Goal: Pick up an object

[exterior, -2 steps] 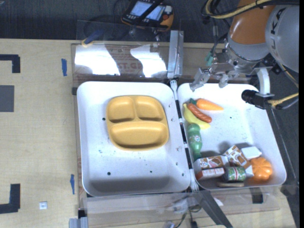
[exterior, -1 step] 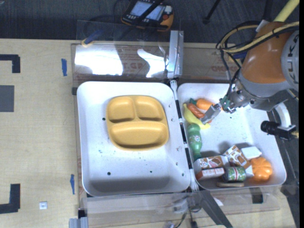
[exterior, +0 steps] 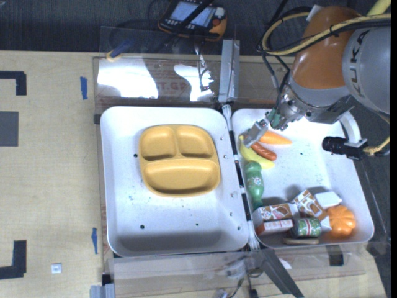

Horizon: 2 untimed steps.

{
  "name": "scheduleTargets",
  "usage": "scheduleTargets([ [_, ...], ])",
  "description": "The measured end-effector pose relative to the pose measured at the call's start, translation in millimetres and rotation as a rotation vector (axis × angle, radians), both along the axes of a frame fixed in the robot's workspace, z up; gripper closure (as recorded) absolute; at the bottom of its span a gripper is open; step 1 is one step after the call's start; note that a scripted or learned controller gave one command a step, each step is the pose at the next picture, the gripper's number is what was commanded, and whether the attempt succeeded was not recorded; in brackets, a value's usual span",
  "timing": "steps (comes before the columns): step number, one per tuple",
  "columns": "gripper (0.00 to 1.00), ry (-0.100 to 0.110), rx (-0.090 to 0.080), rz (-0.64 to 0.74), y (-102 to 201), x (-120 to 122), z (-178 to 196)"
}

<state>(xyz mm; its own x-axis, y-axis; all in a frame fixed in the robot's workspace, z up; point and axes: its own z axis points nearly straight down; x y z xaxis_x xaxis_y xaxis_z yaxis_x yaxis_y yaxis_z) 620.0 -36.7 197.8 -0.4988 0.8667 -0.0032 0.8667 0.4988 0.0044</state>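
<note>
My gripper (exterior: 255, 133) hangs over the upper left corner of the right bin (exterior: 347, 172), just above a yellow banana-shaped toy (exterior: 250, 156) and a red and orange pepper (exterior: 264, 152). An orange carrot (exterior: 276, 138) lies right beside it. Below them a green bottle (exterior: 254, 182) lies along the bin's left wall. Several small cartons (exterior: 276, 215), a green can (exterior: 307, 228) and an orange pumpkin (exterior: 340, 220) crowd the bin's front edge. I see nothing held in the gripper.
The left bin (exterior: 118, 185) holds a yellow divided plate (exterior: 179, 159) toward its back. A ridge (exterior: 236, 166) separates the two bins. The arm's grey and orange wrist (exterior: 329, 61) looms over the right bin's back. A black fitting (exterior: 338, 145) sticks in at its right wall.
</note>
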Motion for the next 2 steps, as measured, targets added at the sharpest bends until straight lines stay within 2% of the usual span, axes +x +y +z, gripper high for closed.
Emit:
scheduleTargets([
  [1,0.0,0.0,0.0,-0.036,-18.6,43.9,-12.3],
  [2,0.0,-0.014,-0.001,0.142,-62.9,26.2,-93.4],
])
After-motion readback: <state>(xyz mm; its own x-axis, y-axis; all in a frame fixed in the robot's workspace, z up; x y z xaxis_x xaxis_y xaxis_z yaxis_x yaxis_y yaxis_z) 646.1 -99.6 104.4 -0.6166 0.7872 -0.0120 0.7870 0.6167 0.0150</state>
